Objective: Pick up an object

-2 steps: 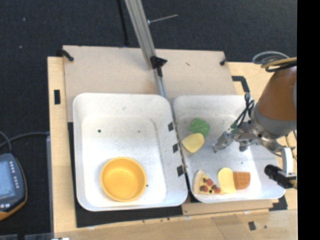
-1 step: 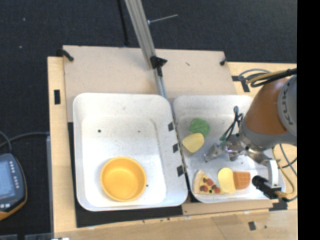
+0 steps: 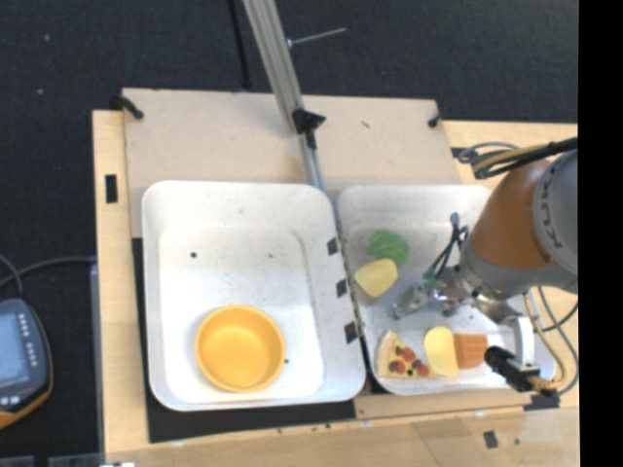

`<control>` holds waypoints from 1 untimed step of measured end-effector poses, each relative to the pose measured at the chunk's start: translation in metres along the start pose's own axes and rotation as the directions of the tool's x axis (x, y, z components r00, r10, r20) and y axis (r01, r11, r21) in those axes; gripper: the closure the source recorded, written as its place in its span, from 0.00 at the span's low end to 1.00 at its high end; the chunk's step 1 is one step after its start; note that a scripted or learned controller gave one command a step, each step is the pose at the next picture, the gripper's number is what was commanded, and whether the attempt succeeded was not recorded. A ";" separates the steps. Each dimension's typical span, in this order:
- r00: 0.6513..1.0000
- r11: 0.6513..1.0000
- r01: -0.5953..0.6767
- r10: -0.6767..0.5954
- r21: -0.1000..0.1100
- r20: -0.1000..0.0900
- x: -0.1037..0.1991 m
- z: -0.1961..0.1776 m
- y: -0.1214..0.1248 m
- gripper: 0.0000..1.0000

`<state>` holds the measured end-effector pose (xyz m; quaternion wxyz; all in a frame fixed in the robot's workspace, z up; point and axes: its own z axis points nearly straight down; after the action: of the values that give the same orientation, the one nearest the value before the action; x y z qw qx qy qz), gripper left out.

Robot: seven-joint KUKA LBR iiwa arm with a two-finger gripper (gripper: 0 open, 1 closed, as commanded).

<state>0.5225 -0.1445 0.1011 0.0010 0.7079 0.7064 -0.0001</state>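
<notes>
Your end effector (image 3: 421, 298) hung over the right bin (image 3: 414, 202); its opening could not be told. Pale yellow (image 3: 376, 277) and green (image 3: 388, 244) objects lay at its left; a yellow bowl (image 3: 239, 346) occupied the left bin (image 3: 234, 202).

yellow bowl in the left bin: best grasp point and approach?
Take the yellow bowl by its rim, coming straight down from above. It sits upright and open side up near the front of the left bin, so one finger could likely go inside the wall and one outside. The rim side toward the bin's middle has the most free room.
</notes>
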 end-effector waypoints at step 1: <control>1.000 1.000 -0.005 0.005 -0.004 0.000 -0.001 -0.011 0.001 1.00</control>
<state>0.5237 -0.1453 0.1119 0.0025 0.7095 0.7047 0.0014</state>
